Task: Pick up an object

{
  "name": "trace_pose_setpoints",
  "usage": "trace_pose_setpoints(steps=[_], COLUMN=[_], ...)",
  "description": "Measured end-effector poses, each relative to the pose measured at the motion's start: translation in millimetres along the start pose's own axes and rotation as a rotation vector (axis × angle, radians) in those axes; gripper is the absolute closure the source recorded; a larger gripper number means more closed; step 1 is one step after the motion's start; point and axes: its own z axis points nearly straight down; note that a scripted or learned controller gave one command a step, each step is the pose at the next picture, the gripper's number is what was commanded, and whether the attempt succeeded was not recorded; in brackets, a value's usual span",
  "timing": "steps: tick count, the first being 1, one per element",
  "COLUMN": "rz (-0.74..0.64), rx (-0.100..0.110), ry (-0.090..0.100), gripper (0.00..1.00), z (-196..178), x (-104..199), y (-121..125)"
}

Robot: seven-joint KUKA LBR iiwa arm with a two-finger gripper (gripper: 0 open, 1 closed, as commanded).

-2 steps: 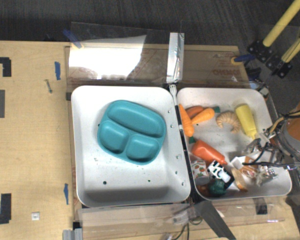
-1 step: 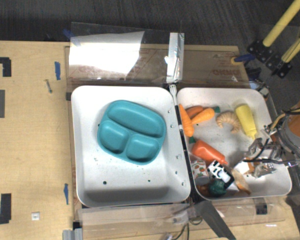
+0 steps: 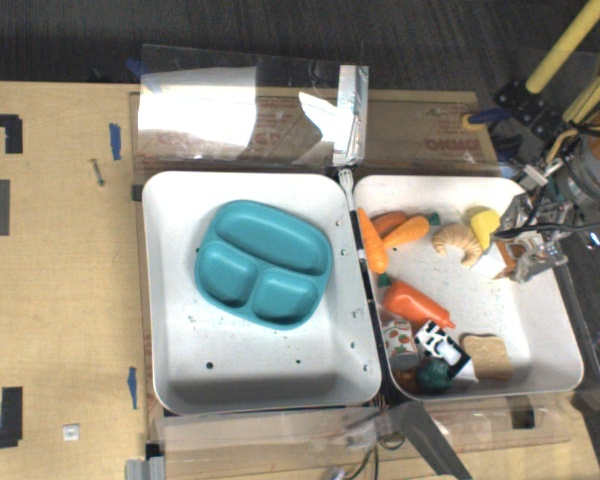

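Camera view: the claw point(image 3: 528, 251) hangs at the right bin's point(image 3: 540, 363) right edge, its arm cut off by the frame; whether anything sits between its tips cannot be told. Just left of it lie a yellow toy point(image 3: 483, 225) and a croissant point(image 3: 458, 240); farther left, carrots point(image 3: 400, 230), partly overlapping.

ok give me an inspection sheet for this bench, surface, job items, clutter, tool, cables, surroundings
surface: tan bench bearing two white bins, left bin and right bin, side by side
job's things: in the right bin, carrots near the divider, a croissant, a yellow toy, an orange-red piece, a bread slice, a black-and-white item
clutter: teal divided tray in the left bin; clear plastic sheet behind the bins
tool: tool over the right bin's right edge, fingers unclear
cables: wires near the wrist
surroundings: yellow bars upper right, dark floor
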Motion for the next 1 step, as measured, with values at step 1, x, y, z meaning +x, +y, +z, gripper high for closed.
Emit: trace_pose_setpoints(steps=[1], rz=[0.003], rx=[-0.004], ry=[0.007], gripper=[0.0], z=[4.0], x=[2.3], y=[-0.3])
